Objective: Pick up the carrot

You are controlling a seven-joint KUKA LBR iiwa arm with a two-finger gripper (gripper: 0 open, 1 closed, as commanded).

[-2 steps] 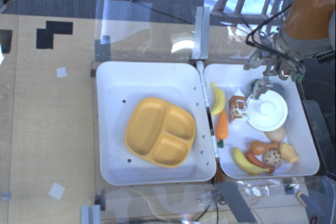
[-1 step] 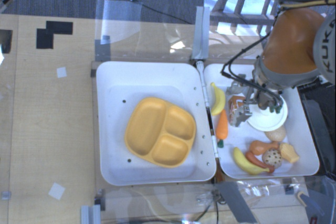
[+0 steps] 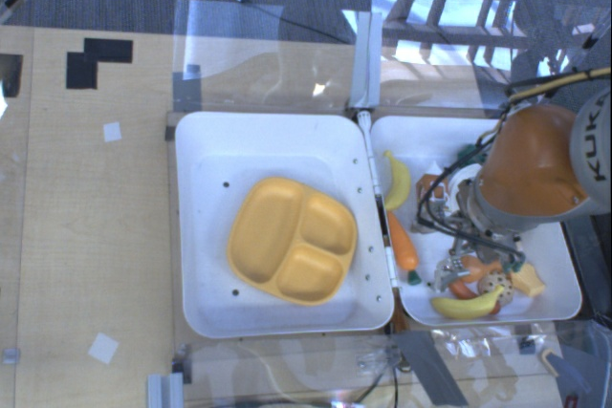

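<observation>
Hand (image 3: 469,268) state undeterminable, low among clutter in my right bin (image 3: 564,296); carrot (image 3: 404,244) lies apart by the divider, so I should recentre over it.

Carrot (image 3: 404,246): orange, green tip. Divided plate (image 3: 292,239): mustard yellow. Bins (image 3: 206,205): plain white. Two bananas (image 3: 396,179), (image 3: 466,305): yellow. Cheese wedge (image 3: 529,281): pale yellow. Table (image 3: 86,234): light wood, black blocks at 10 o'clock. Arm band (image 3: 531,162): orange.
</observation>
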